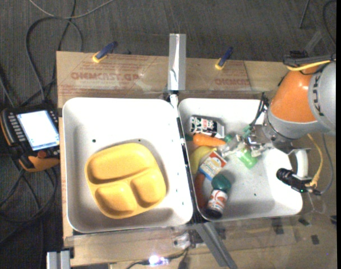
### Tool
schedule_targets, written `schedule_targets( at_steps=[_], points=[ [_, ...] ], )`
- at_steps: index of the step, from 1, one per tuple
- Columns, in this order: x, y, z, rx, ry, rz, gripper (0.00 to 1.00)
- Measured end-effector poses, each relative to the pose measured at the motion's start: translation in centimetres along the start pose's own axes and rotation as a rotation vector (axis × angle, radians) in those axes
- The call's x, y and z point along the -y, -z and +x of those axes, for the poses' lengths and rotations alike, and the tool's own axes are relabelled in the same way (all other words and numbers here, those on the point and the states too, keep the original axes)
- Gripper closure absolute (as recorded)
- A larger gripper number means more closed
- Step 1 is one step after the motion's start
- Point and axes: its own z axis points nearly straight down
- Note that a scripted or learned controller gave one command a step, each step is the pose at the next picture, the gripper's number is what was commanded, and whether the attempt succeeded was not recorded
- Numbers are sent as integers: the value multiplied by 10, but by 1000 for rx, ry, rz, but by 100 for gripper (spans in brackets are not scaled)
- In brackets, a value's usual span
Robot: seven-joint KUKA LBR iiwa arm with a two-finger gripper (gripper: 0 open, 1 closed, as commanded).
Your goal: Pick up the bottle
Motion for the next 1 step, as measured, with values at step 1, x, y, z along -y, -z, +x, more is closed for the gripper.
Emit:
schedule_targets(
  at_steps=[1],
  points=[
    [-25,-46,-48,-5,-171,-8,0]
  ],
)
